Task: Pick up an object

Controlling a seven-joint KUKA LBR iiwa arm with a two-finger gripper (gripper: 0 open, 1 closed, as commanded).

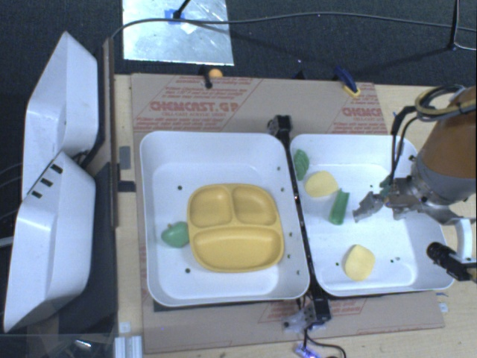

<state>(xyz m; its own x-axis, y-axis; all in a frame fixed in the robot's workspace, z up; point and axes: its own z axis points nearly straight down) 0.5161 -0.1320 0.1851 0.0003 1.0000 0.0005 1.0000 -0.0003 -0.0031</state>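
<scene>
Two white bins sit side by side on a brown board, with dark carpet all around. The left bin holds one yellow tray and one green thing touching the tray's left edge. The right bin, right of the tray, holds two yellow lumps and two green pieces. The arm reaches in from the right, and its gripper hangs low just right of the green stick, holding nothing. Whether its jaws are open, I cannot tell.

One camera hangs fixed above the surface, tilted down at a slant. It stands far enough back to take in both white bins, the left bin and the right bin, side by side, with dark floor beyond. The arm enters from its right.
</scene>
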